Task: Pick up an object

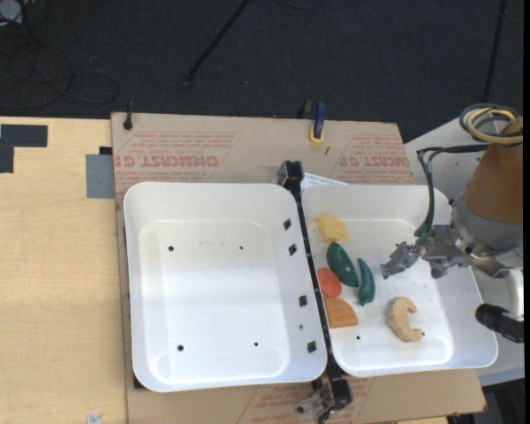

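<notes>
Bins side by side, arm reaching in over the right one

Biggest first: the left bin [212,290] is a wide white tray, and the right bin [442,352] next to it holds all the toys. The arm [495,184] comes in from the right, and its gripper [405,259] hangs over the bare middle of the right bin, holding nothing (I cannot tell if it is spread wide or pinched). Next come the toys: a tan curved piece [405,320] lies just below the gripper, well apart from the rest. A dark green piece [342,263] and a teal piece [366,282] lie close together, with a yellow block [333,230], an orange wedge [340,313] and a small red piece [329,283] packed by the wall between the bins. I think the tan one is the easy pick: drop straight down over its middle and squeeze across its thin part.
</notes>
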`<state>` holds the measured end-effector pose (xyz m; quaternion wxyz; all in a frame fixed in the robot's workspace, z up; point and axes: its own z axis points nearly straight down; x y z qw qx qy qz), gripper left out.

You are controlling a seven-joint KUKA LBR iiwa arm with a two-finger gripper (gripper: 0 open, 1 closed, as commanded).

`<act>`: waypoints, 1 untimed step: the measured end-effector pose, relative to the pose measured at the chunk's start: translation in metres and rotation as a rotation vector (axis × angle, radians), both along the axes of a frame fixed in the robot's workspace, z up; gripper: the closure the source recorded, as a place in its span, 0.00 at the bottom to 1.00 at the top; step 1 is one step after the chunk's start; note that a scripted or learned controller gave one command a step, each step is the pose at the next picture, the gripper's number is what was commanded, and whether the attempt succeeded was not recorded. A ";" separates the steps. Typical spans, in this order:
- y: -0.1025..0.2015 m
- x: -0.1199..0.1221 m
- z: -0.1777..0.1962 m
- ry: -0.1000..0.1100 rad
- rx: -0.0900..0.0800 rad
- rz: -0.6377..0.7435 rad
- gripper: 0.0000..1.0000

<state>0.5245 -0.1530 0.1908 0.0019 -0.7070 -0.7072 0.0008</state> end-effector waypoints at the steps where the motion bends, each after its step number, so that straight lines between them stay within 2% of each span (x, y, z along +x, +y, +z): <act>1: -0.034 -0.052 -0.072 0.006 0.002 -0.003 0.00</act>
